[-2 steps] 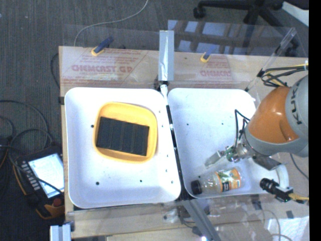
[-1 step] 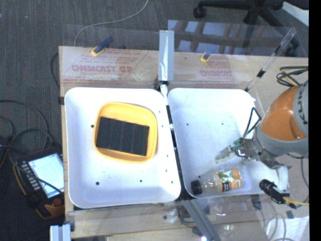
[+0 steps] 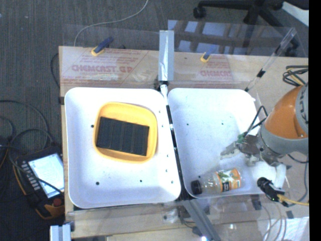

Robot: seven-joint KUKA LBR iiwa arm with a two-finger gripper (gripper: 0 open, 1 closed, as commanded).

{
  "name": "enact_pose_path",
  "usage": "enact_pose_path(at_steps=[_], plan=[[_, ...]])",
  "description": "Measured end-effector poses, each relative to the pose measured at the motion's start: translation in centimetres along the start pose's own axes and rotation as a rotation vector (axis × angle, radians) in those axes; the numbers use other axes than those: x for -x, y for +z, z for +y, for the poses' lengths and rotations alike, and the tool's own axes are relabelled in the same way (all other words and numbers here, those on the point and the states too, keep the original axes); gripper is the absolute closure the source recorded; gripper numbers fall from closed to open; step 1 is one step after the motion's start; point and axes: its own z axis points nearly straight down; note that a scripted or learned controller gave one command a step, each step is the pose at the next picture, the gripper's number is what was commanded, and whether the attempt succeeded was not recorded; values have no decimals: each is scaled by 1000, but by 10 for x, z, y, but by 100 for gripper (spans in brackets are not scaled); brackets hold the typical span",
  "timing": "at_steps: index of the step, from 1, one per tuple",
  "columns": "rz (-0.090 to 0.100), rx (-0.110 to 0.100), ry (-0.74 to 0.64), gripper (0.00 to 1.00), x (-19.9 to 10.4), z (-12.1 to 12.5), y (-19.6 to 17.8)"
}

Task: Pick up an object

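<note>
A small clear bottle (image 3: 219, 181) with a dark cap and an orange-green label lies on its side at the front edge of the right bin (image 3: 210, 109). In the left bin (image 3: 80, 109) sits a yellow dish (image 3: 128, 112) with a black ribbed rectangular block (image 3: 123, 136) lying in it. The arm's orange band (image 3: 285, 119) hangs over the right bin's right rim. Below it my gripper (image 3: 239, 145) points left, low over the bin floor, a little above and to the right of the bottle, with nothing seen held in it.
A raised divider (image 3: 170, 129) separates the two bins. Cables (image 3: 273, 190) and a black connector trail off the right bin's front right corner. A handheld pendant (image 3: 42, 172) lies on the floor to the left of the bench.
</note>
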Motion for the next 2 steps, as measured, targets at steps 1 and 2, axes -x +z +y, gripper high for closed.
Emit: enact_pose_path(at_steps=[1,2], plan=[[-13,4,-224,0,-38,-12,0],[-6,-19,-345,0,-28,-15,-21]])
